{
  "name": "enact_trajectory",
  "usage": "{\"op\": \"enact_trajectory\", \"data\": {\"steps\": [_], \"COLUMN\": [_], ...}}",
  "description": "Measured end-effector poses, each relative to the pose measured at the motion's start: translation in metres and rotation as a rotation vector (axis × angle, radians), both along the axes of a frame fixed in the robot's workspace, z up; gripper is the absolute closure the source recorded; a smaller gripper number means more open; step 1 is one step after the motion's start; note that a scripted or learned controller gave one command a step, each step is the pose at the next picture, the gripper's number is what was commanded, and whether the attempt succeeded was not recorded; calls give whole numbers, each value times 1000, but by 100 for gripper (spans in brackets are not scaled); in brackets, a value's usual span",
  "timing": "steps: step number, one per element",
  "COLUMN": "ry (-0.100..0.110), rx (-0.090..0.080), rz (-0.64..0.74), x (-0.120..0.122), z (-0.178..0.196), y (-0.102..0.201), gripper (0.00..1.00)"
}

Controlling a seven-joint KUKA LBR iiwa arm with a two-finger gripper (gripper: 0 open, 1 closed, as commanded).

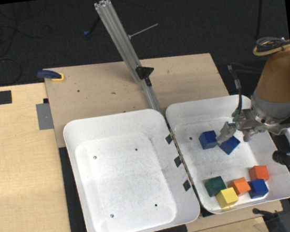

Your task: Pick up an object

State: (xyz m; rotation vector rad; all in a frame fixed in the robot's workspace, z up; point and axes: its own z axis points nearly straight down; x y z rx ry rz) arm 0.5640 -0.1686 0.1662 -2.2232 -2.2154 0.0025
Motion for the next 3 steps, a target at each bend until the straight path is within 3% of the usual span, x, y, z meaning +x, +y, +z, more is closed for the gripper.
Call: {"op": "enact_trajectory", "data": {"steps": [1,2,3], "ry": [-11,1,-6], "rx": [-4,0,-1], "rz": [2,-5,4], "x": [0,-3,-4], "z": [-44,-40,21], "y": [-4,-5,0], "gripper": [0,100,100]}}
